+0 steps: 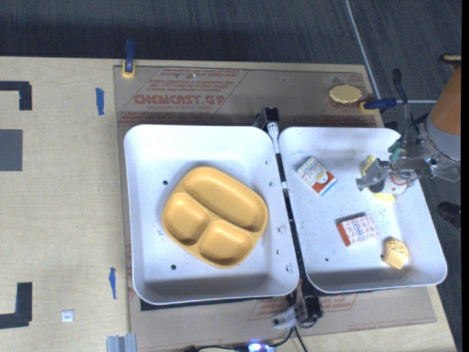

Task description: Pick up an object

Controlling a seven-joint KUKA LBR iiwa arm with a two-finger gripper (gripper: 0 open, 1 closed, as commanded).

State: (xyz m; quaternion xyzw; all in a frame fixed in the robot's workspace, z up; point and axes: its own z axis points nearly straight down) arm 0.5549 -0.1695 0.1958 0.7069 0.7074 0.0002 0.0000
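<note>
My pincer (374, 176) over right bin (432, 266), finger state unreadable. Carton (315, 174) left of it, red packet (357, 229) nearer. Bench (51, 218) pale wood; cardboard (220, 94) print illegible.

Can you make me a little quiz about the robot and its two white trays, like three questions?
1. True or false: the yellow divided tray lies in the right bin.
2. How many sections does the yellow divided tray have? A) two B) three C) five
3. Fill in: the end effector is above the ____ bin.

Key:
1. False. It lies in the left bin.
2. B, three.
3. Right. That bin also has a small white packet, a red and white box, a little yellow object, and something yellow just under the end effector.
</note>
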